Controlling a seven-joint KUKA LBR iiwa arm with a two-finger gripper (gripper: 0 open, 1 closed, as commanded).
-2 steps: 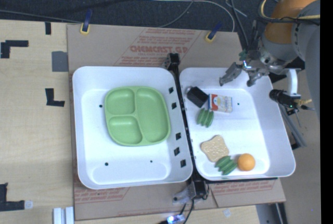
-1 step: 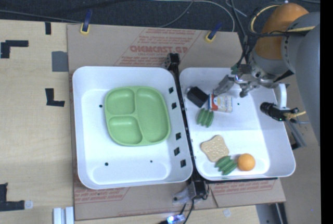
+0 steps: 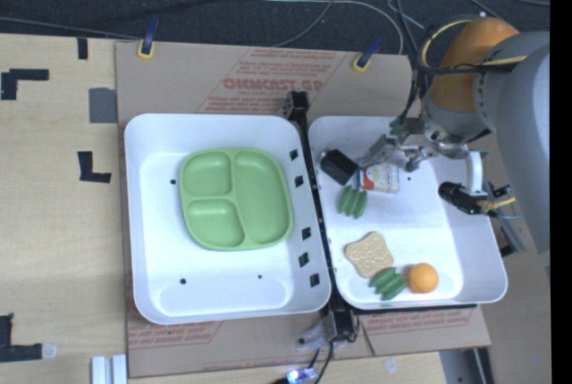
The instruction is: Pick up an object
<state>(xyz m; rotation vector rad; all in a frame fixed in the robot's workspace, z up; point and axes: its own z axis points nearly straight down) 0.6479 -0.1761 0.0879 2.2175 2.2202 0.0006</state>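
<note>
End effector (image 3: 393,161), grip state unclear, hovers over right bin (image 3: 465,239); cardboard (image 3: 259,79) underlies 2 bins.

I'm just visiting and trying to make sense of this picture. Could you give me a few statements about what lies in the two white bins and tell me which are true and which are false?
1. A green divided plate lies in the left bin. True.
2. The orange ball sits on the plate. False: it lies in the right bin, near its front edge.
3. A slice of toast lies in the right bin. True.
4. The pincer hangs over the left bin. False: it is over the right bin, near a small carton.
5. A green pod lies beside the orange ball. True.
</note>
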